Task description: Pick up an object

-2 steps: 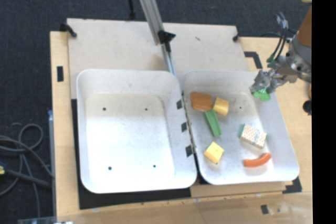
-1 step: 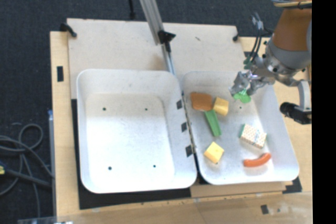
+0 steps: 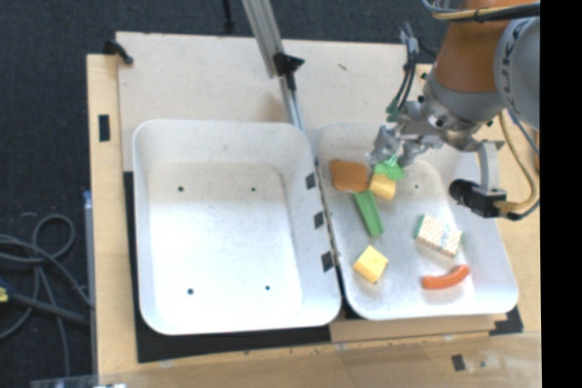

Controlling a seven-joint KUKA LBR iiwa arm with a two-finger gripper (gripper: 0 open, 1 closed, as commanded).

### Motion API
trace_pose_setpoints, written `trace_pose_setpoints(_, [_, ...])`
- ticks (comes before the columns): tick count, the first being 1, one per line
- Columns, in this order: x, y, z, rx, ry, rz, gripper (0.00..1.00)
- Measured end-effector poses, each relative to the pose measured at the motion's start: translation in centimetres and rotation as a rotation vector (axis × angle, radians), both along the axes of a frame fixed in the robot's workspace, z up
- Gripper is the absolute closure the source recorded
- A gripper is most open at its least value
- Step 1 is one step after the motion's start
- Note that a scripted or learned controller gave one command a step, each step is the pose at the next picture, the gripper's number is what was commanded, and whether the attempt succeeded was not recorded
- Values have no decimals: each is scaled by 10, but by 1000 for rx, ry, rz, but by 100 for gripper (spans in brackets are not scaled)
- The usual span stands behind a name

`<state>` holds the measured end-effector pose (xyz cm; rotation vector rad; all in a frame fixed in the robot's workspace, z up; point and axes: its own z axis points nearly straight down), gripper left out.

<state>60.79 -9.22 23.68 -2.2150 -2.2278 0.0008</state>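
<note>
1. Front of right bin: red sausage, yellow block; patterned box just behind the sausage.
2. Green stick lies lengthwise mid-bin, brown piece beside its far end.
3. Pincer sits low over a small yellow piece and a green bit; can't tell how far it is open or whether it grips anything.
4. Left bin alongside on the desk.

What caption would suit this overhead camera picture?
End effector poised over green stick and yellow blocks in the right bin.
</note>
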Motion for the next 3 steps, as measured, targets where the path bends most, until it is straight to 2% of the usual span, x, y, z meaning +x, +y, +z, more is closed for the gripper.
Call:
trace_pose_setpoints(1, [2, 52, -9, 1, 1, 0, 100])
trace_pose_setpoints(2, [6, 116, -3, 2, -2, 3, 100])
trace_pose_setpoints(3, [9, 167, 11, 2, -3, 2, 100])
